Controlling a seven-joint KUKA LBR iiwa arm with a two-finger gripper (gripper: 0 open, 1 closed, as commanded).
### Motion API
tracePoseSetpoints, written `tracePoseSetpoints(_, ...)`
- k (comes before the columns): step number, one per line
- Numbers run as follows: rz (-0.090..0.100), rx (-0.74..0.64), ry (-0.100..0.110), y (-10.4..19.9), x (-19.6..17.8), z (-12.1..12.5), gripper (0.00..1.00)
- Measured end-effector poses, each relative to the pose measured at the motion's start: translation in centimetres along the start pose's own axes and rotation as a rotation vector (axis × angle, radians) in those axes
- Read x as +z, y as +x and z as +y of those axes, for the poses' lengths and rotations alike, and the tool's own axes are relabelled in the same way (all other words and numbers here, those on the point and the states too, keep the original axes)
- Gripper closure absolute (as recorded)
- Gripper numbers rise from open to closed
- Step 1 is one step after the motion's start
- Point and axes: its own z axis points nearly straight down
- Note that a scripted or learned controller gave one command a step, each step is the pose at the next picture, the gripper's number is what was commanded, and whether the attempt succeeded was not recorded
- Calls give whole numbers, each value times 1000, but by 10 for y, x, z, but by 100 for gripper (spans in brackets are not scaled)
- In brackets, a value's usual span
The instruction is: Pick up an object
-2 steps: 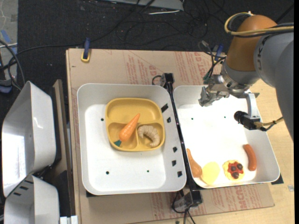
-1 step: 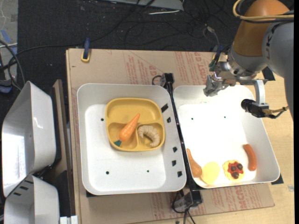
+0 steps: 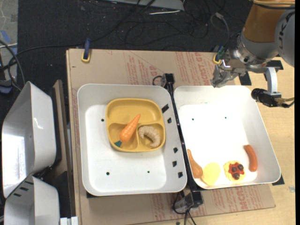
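Observation:
My gripper (image 3: 220,80) hangs above the far edge of the right bin (image 3: 220,121), near its back left corner, with nothing seen between its fingers. Along that bin's near edge lie an orange drumstick-shaped toy (image 3: 194,165), a pale yellow disc (image 3: 211,172), a small yellow pastry with red and dark topping (image 3: 234,169) and an orange sausage (image 3: 251,157). In the left bin (image 3: 93,172) sits a yellow divided plate (image 3: 133,108) holding a toy carrot (image 3: 130,128) and a pale shrimp (image 3: 150,135).
The two bins stand side by side on a cardboard sheet (image 3: 126,67). Black clips run along the divider between them (image 3: 172,125). Cables lie on the dark floor behind. White containers (image 3: 26,135) stand at the left.

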Motion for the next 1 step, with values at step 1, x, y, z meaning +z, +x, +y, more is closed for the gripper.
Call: tracePoseSetpoints(1,3,-4,8,53,-3,-16,100)
